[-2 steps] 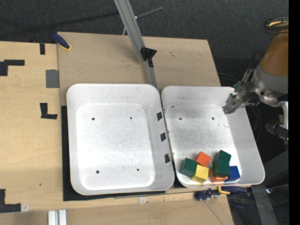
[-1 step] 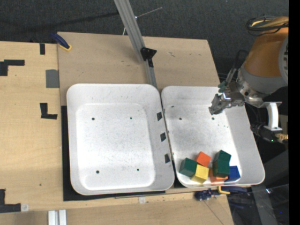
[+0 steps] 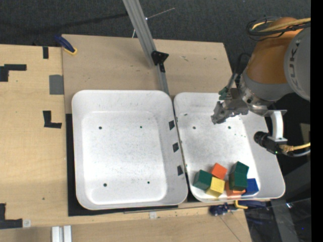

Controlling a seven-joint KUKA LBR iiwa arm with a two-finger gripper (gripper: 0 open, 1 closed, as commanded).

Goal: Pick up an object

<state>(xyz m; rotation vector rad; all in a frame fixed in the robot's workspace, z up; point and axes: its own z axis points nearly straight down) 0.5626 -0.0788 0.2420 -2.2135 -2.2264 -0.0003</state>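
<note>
In the right bin (image 3: 199, 110), a cluster of small blocks lay at the near end: a green block (image 3: 203, 179), an orange block (image 3: 219, 171), a yellow block (image 3: 217, 186), a dark green block (image 3: 240, 174) and a blue block (image 3: 251, 186). The left bin (image 3: 123, 101) sat beside it. The gripper (image 3: 220, 116) hung over the right bin's far end, well apart from the blocks; whether it was released or clenched could not be told, and nothing showed in its grasp.

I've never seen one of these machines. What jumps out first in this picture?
The big grey and orange arm at the upper right, its gripper hanging over the far end of the right bin. Then the cluster of coloured blocks huddled in that bin's near corner. Beside it sits the left bin.
</note>
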